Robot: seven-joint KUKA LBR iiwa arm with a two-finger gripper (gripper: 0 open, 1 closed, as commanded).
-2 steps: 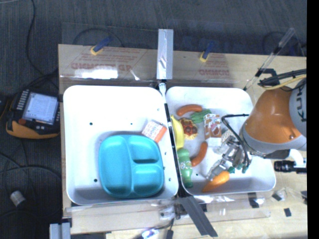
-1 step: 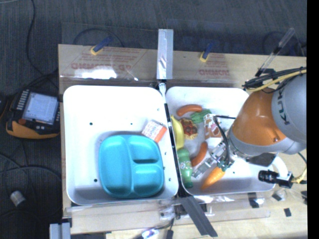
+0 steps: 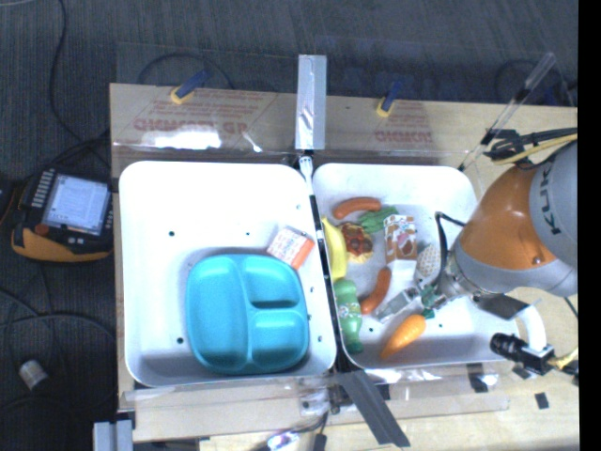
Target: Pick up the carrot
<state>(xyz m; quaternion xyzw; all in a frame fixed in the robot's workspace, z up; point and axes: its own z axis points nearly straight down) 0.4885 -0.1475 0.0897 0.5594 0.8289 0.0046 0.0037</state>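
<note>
Your carrot (image 3: 404, 334) lies near the right bin's (image 3: 470, 188) front wall. The gripper (image 3: 424, 301) sits just above its top end; you cannot tell the fingers' state.

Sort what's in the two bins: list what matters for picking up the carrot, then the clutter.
For the job: carrot, end effector, right bin.

Clutter: banana, sausage, green bottle, blue tray, small orange box.
</note>
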